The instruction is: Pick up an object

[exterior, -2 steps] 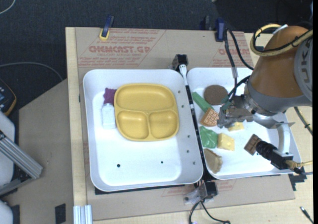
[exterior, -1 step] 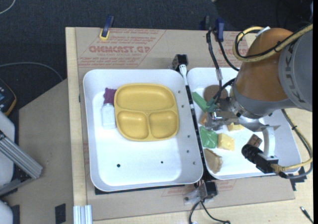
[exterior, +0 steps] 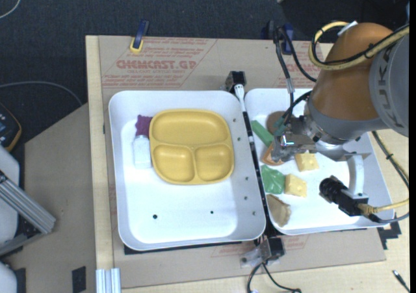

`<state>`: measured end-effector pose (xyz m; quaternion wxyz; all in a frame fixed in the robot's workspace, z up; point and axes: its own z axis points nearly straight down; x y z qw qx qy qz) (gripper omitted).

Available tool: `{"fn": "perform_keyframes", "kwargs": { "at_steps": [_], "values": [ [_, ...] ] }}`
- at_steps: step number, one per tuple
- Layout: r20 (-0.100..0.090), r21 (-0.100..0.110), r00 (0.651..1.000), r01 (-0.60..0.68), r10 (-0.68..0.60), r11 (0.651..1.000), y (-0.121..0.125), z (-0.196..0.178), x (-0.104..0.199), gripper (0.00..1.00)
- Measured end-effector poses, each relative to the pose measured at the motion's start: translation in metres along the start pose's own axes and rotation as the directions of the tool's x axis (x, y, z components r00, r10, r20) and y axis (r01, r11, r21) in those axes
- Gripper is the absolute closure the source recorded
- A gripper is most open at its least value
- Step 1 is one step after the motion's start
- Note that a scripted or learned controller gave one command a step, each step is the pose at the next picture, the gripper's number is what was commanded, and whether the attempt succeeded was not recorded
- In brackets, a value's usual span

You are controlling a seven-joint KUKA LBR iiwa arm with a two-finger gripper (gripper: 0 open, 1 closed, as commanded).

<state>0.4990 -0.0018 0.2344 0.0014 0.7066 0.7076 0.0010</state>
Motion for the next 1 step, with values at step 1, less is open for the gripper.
{"fn": "perform_keyframes", "kwargs": {
  "at_steps": [1],
  "values": [
    [-0.001, 0.007, 1.0, -0.003, 0.003, 1.0, -0.0096, 0.0071, -0.0106, 1.0]
  ]
}}
